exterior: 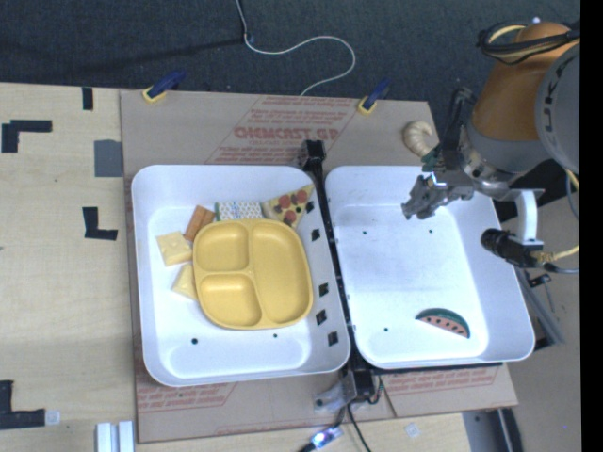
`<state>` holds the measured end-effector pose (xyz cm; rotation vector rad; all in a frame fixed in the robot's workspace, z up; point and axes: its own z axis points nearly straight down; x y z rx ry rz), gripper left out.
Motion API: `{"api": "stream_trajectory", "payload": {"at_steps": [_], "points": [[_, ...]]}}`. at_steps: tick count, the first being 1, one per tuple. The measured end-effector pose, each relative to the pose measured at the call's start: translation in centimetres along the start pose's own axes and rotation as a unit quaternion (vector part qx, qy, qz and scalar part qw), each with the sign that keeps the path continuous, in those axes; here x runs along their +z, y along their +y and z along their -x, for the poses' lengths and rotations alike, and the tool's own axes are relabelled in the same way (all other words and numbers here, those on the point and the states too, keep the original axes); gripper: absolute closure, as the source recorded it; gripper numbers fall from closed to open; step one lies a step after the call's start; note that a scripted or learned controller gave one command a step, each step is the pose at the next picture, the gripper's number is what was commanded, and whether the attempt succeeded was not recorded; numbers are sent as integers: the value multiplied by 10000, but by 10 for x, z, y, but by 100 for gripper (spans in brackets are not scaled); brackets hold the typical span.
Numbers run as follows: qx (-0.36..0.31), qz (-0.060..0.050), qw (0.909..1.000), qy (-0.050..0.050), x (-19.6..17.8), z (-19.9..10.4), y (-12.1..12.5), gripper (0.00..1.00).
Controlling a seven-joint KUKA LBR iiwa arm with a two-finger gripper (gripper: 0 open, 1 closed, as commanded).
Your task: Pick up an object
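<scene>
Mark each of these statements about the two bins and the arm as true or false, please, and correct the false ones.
1. The yellow divided plate lies in the left bin. True.
2. The watermelon slice lies in the left bin. False: it lies in the right bin, near its front edge.
3. The gripper is over the far part of the right bin. True.
4. The gripper holds the watermelon slice. False: the slice lies on the bin floor, apart from the gripper.
5. Small food pieces lie beside the plate. True.
</scene>
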<state>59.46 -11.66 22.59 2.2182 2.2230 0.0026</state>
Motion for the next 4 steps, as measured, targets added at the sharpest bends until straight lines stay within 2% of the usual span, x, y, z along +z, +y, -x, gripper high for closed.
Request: {"api": "stream_trajectory", "payload": {"at_steps": [1, 2, 3, 4], "points": [[-21, -10, 10000, 2, 10, -49, 36, 100], [-3, -13, 10000, 2, 9, -48, 47, 100], [2, -21, 10000, 3, -2, -57, 32, 100], [8, -15, 10000, -4, -3, -47, 35, 100]]}}
